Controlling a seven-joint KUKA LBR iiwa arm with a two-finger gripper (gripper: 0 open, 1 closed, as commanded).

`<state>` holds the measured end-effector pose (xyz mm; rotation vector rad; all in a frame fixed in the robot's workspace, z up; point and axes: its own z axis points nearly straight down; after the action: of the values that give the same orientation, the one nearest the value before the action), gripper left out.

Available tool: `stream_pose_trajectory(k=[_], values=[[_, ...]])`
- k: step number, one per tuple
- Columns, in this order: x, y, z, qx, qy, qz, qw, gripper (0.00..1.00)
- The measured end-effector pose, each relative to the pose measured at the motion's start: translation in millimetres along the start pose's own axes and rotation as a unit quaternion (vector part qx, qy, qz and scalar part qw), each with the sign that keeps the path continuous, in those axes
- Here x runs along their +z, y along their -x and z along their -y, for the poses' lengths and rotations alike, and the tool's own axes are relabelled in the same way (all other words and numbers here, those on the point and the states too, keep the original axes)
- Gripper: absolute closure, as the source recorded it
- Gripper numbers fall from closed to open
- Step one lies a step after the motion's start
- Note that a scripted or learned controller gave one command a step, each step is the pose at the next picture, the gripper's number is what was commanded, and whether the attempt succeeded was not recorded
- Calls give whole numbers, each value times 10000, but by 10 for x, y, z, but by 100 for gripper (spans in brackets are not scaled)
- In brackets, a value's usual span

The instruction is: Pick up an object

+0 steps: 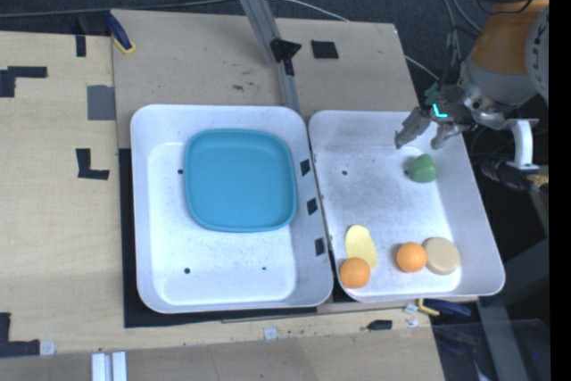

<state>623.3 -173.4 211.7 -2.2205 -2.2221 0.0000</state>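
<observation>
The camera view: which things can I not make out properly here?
- Arm: the camera view's right edge cuts it off beyond the orange band.
- Green object: too small and blurred to identify; whether the claw above it touches it is unclear.
- Yellow piece: its near end is hidden by an orange ball.
- Beige object: too blurred to name.

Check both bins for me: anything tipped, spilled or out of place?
Nothing stands out. The blue plate lies flat in the left bin. The green ball, two orange balls, yellow piece and beige disc sit inside the right bin.
</observation>
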Motion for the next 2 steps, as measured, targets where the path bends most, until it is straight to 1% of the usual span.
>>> stream_pose_trajectory(k=[1,2], values=[[1,0,1,0,-1,0,10000,0],[479,-93,-3,0,-22,-3,10000,0]])
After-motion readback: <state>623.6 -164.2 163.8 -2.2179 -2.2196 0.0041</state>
